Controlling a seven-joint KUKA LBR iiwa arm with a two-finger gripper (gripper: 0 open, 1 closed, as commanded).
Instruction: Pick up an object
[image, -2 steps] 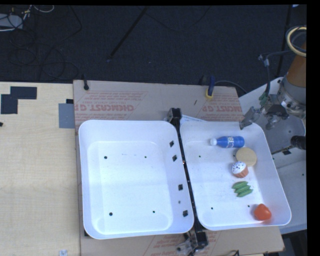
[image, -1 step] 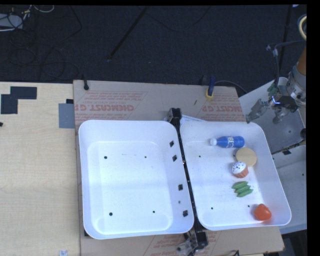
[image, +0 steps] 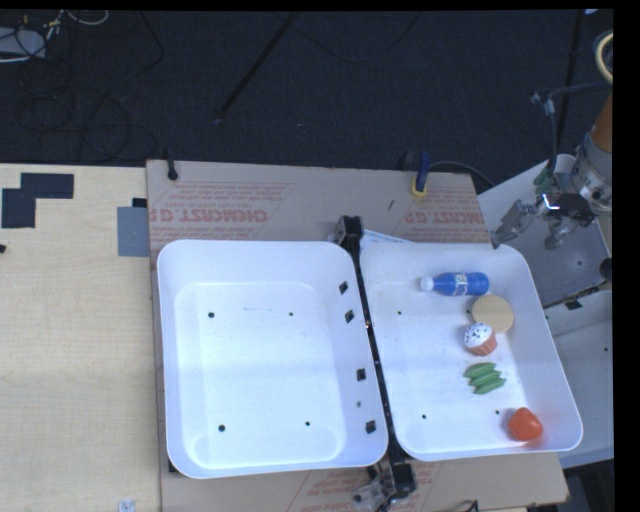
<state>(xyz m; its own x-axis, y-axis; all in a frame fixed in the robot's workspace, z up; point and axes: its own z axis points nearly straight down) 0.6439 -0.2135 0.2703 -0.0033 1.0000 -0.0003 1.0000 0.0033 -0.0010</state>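
Gripper (image: 535, 218) hangs outside the right bin (image: 440, 440); blue bottle (image: 457, 284) well apart.

Counter (image: 70, 330): pale wood-grain surface, with dark rectangular patches (image: 40, 195) at its far left. End effector (image: 545, 215) sits at the far right of the scene, beyond the bins' far right corner.

Directly on the counter:
- Cardboard sheet (image: 270, 205), brown with red print, lying flat, left of and nearer the camera than the end effector; it underlies both bins.
- Right bin (image: 555, 350), white and shallow, on the cardboard, its far right corner near the end effector.
- Left bin (image: 165, 350), white and shallow, touching the right bin along a black-clipped seam, well apart from the end effector.
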